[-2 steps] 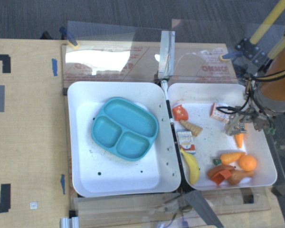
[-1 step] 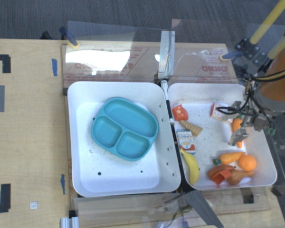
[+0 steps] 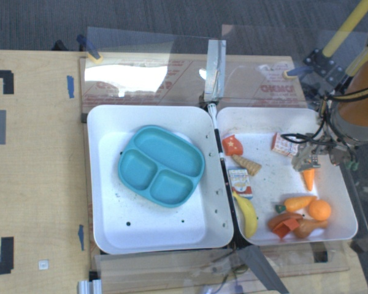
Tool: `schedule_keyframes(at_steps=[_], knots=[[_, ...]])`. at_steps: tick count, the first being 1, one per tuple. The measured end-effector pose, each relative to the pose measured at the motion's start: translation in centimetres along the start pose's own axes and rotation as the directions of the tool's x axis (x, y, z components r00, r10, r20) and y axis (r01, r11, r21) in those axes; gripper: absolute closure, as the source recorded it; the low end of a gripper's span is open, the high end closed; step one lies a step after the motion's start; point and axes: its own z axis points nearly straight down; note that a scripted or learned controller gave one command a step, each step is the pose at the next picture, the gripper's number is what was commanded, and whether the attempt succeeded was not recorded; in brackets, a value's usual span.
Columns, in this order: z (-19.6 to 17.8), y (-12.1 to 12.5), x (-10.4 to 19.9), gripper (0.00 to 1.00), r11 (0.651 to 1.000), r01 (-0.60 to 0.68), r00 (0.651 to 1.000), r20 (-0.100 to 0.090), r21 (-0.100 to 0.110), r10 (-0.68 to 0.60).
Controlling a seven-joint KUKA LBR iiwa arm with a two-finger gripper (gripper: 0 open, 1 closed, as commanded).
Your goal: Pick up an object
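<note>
My gripper (image 3: 307,163) hangs over the right side of the right bin (image 3: 347,237). A small orange carrot cone (image 3: 308,179) points down from it, its wide end caught between the fingertips. The grey arm with its orange band comes in from the right edge. Loose in the same bin lie a white and red packet (image 3: 285,144), a red strawberry (image 3: 233,144), a brown cone (image 3: 247,164), a small white carton (image 3: 240,181) and a banana (image 3: 248,214). An orange carrot (image 3: 299,202), an orange ball (image 3: 319,210) and a red piece (image 3: 282,224) sit at the front right.
The left bin (image 3: 104,225) holds a teal divided plate (image 3: 161,165). A ridge (image 3: 219,164) separates the two bins. Clear plastic sheets and a metal bracket (image 3: 215,69) stand behind the bins. Cables hang beside the wrist at the right.
</note>
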Motion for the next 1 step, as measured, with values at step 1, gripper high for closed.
schedule_keyframes(at_steps=[1], knots=[[0.08, 0.02, 0.04, 0.0, 1.0, 0.0, 1.0, -0.002, 0.0, 0.0]])
